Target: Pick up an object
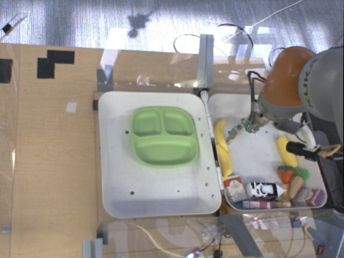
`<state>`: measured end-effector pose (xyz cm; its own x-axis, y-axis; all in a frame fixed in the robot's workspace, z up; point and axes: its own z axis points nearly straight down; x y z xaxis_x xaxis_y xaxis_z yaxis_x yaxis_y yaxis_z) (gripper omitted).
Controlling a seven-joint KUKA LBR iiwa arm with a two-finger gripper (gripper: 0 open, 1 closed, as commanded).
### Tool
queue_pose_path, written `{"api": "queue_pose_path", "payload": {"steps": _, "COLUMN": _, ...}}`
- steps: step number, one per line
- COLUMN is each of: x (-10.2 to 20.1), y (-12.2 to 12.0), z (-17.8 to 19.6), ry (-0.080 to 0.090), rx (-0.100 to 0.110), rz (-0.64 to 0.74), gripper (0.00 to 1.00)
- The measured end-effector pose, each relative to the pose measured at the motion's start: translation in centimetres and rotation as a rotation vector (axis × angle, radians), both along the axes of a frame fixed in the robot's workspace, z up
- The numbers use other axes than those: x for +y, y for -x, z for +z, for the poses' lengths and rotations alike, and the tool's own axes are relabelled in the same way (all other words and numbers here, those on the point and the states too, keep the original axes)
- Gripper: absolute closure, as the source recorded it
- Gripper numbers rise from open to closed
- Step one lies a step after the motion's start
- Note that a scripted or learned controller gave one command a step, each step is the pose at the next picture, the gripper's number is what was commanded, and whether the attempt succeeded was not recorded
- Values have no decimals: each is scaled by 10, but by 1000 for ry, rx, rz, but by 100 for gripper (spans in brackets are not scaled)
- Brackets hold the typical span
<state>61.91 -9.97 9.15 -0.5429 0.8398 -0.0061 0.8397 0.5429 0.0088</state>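
My gripper [233, 134] hangs low over the upper left part of the right bin [252, 155], below the arm's orange band [284, 83]. Its tip is just right of the top end of a yellow banana [222, 149], which lies along the bin's left wall. I see nothing held in it. More toys lie in the same bin: a yellow corn-like piece [286, 152] at the right, an orange-red piece [286, 173], a tan cone [295, 186], a black-and-white carton [266, 190] and a small red-and-white carton [235, 188] along the front.
The left bin [115, 187] holds a green divided plate [164, 136]. A pink box [312, 198] and a pink stick [258, 203] lie at the right bin's front edge. A metal post [205, 63] stands behind the wall between the bins. Cables run behind the right bin.
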Motion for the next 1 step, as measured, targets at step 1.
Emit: {"api": "queue_pose_path", "payload": {"steps": 1, "x": 7, "y": -19, "z": -1, "ry": 1, "rx": -2, "rz": -123, "gripper": 0}}
